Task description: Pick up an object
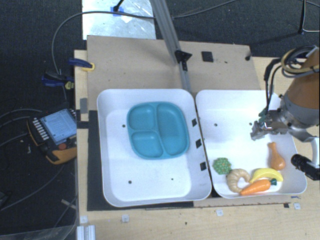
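White plastic walls of the right bin keep the toy foods huddled in its near corner, the drumstick nearest the jaws, which hover just above it, their spread impossible to tell.

We see our rounded grey metal arm at three o'clock, ringed by a broad orange band. Yellow and black cables loop above it, and its small grey metal gripper looks blocky.
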Controlling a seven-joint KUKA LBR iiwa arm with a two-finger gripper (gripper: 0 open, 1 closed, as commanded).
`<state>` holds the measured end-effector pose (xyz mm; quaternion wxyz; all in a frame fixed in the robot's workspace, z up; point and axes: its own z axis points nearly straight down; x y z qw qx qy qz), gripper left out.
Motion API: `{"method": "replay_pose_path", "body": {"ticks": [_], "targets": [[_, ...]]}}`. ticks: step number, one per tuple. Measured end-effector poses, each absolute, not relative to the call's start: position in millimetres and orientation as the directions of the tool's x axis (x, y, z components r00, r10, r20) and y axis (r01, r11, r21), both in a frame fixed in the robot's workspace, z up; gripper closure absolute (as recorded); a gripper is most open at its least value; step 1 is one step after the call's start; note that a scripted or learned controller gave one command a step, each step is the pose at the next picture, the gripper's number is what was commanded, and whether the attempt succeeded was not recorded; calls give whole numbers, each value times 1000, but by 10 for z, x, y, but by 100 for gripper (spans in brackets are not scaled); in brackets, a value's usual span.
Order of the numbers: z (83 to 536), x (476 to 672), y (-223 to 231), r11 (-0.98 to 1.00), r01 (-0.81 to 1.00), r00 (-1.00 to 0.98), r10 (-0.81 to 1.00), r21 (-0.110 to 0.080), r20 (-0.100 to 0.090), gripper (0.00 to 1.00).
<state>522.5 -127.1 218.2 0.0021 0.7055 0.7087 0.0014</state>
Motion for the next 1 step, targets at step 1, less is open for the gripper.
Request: {"method": "replay_pose_path", "body": {"ticks": [1], "targets": [[2717, 5240, -1272, 5, 1000, -5, 1000, 6, -2, 100]]}}
